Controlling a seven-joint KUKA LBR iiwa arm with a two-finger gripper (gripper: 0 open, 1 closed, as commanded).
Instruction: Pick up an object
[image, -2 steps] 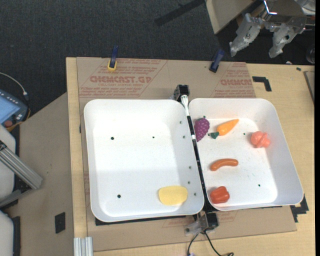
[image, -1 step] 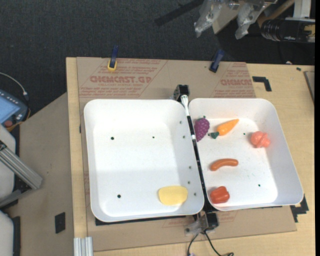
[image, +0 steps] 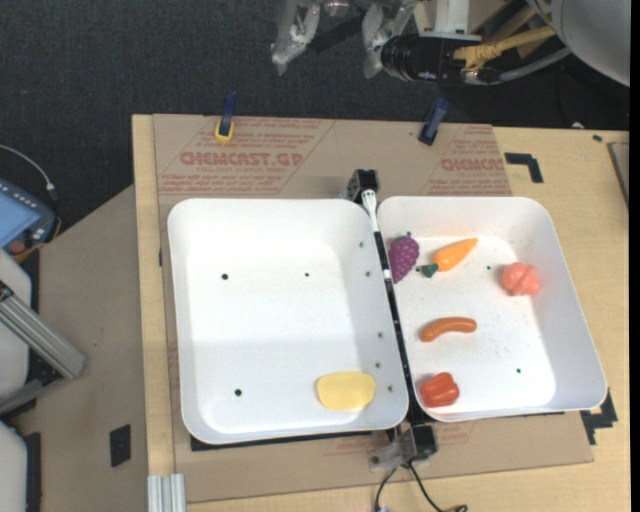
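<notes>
Camera view: gripper (image: 335, 35) up beyond desk's far edge, above both bins; finger state unclear, can't tell.

Nearest pick: purple grapes (image: 403, 256) in right bin (image: 560, 300), far-left corner by divider. Lies toward near side and slightly right of gripper. Carrot (image: 455, 253) just beside.

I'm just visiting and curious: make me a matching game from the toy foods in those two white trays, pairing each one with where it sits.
Things:
1. yellow piece
2. purple grapes
3. pink piece
4. red pepper

Places:
A. right bin, near corner by the divider
B. right bin, right side
C. left bin, near right corner
D. right bin, against the divider, far end

Pairs: 1-C, 2-D, 3-B, 4-A
</notes>
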